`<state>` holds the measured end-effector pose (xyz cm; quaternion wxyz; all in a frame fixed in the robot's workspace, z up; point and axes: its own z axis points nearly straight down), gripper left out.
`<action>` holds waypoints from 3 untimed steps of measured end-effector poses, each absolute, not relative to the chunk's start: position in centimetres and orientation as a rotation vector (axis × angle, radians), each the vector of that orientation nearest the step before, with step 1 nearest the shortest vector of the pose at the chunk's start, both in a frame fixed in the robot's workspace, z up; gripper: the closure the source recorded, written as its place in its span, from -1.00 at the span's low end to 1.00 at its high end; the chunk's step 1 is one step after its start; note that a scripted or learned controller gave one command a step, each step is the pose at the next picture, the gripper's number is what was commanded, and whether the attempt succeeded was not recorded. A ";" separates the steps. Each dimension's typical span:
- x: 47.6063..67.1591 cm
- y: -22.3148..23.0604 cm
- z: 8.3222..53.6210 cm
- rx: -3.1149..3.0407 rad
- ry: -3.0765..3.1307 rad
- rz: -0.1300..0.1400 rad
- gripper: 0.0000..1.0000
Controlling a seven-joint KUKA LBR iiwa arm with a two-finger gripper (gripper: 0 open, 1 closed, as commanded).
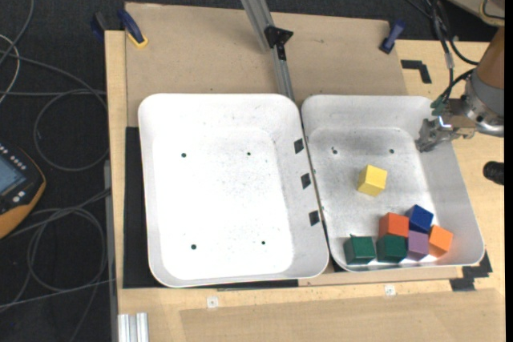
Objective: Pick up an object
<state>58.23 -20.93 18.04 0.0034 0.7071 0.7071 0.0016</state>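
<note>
We are seeing a clump of blocks (398, 238) sitting at the right bin's (457, 196) near edge, well below and left of the gripper (429, 134). A yellow cube (372, 180) is lying nearer, down-left of it. We cannot tell its grip.

- Arm (490, 84): grey rounded wrist, orange band above it
- Gripper (427, 136): small, dull grey metal
- Dark and green cables along the wrist

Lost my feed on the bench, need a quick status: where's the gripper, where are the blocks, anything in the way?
Gripper over right bin's far right corner, holding nothing visible. Yellow block alone mid-bin; other blocks clustered at near edge. Path unobstructed.
</note>
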 end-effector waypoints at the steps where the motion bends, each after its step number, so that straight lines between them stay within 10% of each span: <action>1: 58.5 -20.1 22.9 2.214 2.219 0.006 1.00; 3: 58.5 -14.6 26.8 2.217 2.231 0.001 1.00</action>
